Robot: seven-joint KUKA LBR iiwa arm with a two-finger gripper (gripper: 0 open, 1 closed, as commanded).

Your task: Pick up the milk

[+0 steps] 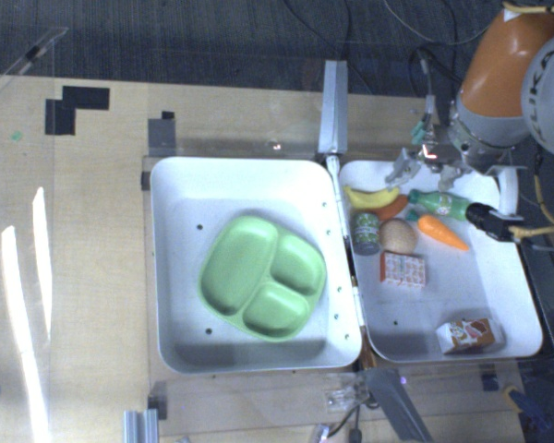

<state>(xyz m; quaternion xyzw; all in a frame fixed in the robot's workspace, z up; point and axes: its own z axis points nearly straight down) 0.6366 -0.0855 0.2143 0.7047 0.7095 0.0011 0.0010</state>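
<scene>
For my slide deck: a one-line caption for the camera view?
Gripper hovers over the right bin's far end; milk carton lies untouched at its near corner.

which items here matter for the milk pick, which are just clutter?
In the job:
milk carton, near corner of the right bin
gripper, over that bin's far edge

Lying about:
banana
green bottle
carrot
can
potato
red-and-white box
green tray in the left bin
</scene>
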